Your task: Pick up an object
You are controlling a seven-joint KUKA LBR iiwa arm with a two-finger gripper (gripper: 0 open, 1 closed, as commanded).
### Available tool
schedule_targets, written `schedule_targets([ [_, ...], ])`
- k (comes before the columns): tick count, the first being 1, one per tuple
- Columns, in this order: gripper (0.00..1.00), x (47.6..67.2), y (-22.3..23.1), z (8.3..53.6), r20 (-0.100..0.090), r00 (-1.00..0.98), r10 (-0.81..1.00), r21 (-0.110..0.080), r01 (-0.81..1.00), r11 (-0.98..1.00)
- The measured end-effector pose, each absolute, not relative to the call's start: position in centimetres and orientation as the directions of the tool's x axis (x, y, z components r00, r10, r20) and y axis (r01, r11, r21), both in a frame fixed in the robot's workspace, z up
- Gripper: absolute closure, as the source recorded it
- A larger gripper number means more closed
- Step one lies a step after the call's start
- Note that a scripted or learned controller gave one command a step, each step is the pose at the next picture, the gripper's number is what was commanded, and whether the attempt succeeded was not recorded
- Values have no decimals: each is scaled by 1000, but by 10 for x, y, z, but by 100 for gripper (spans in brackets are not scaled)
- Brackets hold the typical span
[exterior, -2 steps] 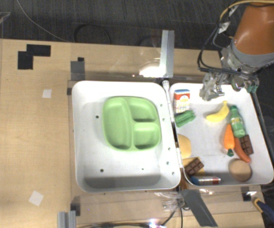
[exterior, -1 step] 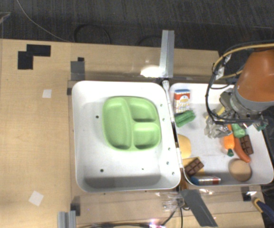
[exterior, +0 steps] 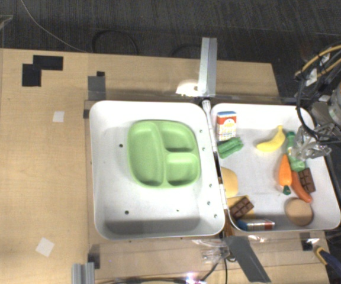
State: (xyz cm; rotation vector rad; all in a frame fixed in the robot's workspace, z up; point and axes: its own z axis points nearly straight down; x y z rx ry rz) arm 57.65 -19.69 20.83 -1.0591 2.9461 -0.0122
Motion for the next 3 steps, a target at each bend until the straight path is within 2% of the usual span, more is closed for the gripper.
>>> schedule_targets([
  [1,0,577,-195,207,-8,-770,-638,-8,-638,770],
  [2,0,550,-204,96,-8,-775,-633,-7,-632,775],
  [3,0,540,-204,90,-12,-807,-591,-10,-591,807],
])
